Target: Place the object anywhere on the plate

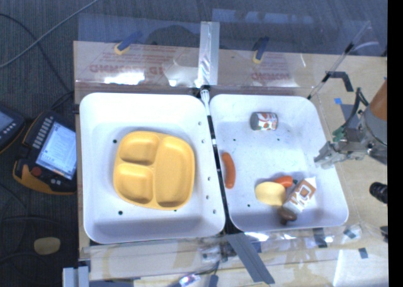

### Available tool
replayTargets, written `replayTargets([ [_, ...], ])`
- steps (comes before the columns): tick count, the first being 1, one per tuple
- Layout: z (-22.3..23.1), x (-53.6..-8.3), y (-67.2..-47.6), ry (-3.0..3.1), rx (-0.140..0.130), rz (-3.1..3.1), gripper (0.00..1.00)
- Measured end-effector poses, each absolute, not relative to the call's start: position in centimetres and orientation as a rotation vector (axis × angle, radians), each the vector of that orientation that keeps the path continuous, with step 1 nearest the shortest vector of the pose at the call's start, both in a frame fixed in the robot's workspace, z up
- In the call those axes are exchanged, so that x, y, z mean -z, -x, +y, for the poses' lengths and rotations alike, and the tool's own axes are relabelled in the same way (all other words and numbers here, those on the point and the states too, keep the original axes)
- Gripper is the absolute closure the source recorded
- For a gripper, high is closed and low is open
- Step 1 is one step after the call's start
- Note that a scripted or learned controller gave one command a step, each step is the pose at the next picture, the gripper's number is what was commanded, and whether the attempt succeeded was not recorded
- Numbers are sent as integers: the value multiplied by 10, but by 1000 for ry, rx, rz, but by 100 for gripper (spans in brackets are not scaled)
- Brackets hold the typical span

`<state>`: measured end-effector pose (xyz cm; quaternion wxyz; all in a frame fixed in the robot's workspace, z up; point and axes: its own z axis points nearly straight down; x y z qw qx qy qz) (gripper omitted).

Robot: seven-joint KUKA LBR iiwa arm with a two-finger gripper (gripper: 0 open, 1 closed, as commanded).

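Note:
A yellow divided plate (153,170) lies in the left bin (101,116). The right bin (302,112) holds a small can (264,121) at the back, an orange sausage-shaped piece (228,170) by the left wall, and at the front a yellow lemon-like piece (269,192), a small red-orange piece (284,181) and a brown-and-white bottle (297,198) lying close together. My gripper (329,156) hangs at the right bin's right rim, away from all these objects, with nothing seen in it.
A teach pendant (47,153) lies on the floor left of the bench. Tape strips and clamps mark the bench's back edge (208,59). The arm's orange band (381,103) shows at the far right.

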<state>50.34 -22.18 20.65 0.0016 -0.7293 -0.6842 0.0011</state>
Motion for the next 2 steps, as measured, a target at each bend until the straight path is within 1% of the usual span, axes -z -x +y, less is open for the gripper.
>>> replayTargets([
  [1,-222,-206,-503,2289,-4,-2147,0],
  [2,-181,-98,-483,2798,-6,-1424,0],
])
